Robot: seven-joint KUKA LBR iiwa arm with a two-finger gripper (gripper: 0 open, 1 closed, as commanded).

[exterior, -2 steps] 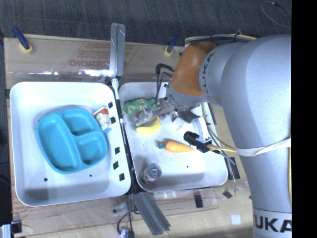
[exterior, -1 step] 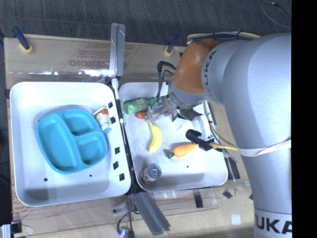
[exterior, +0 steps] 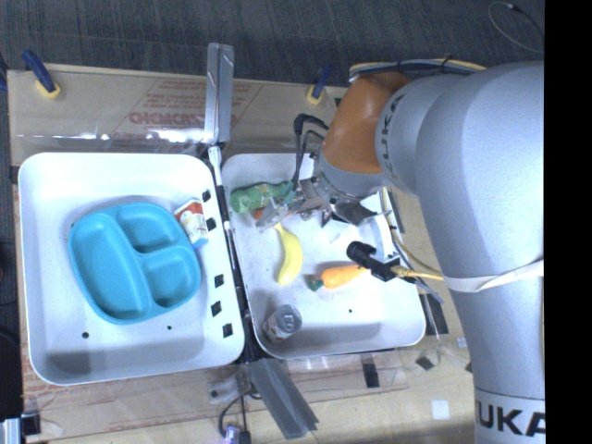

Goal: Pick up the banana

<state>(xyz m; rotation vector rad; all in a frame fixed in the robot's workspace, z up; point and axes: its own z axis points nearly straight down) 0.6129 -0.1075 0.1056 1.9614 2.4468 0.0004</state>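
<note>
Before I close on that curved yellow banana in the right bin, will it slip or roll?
The curved yellow banana lies flat, so it probably won't roll, though it may pivot. Its smooth skin could slip between narrow fingers. The orange carrot lies close beside it and might get nudged.

I am seeing even, bright overhead light washing out the white bins (exterior: 55, 340); soft shadows are pooling toward 6 o'clock, and fine detail is blurring slightly throughout.

Grey arm (exterior: 462, 174) from the right, tool (exterior: 301, 206) low, wrist bent.
</note>
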